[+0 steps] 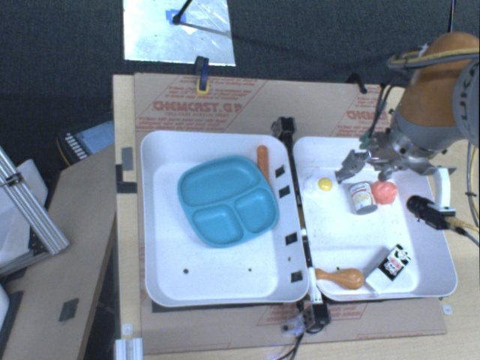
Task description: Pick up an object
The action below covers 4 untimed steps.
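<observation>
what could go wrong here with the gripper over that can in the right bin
The gripper hovers just above the small can, and the pink ball sits right against that can: closing there could catch both or knock the ball away. The can lies tilted, so it might roll or slip out. The small yellow ball lies close on the left, so a sideways push could send the can into it.
</observation>
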Each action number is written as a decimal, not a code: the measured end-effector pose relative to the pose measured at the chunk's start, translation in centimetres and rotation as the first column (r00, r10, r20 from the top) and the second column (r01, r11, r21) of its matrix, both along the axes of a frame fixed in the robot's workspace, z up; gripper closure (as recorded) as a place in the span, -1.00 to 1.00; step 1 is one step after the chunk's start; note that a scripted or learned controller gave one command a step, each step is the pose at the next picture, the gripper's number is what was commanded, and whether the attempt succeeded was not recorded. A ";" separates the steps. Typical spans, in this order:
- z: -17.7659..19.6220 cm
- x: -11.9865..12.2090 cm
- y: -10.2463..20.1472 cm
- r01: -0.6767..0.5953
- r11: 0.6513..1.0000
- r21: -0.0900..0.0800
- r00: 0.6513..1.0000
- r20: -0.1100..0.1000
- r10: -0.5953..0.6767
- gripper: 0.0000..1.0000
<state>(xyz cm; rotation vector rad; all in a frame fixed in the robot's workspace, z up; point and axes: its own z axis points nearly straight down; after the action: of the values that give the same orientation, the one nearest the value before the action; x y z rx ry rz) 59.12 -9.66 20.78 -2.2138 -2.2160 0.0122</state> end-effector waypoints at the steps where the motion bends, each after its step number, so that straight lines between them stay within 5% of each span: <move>1: 0.7 0.3 0.0 -0.002 1.000 -0.001 1.000 0.014 0.002 -1.00; 4: -12.5 1.2 0.1 0.000 1.000 -0.001 1.000 0.011 0.000 -1.00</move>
<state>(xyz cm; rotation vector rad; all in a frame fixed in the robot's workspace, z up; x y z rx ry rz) 60.35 -9.56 8.26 -2.2202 -2.2215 0.0006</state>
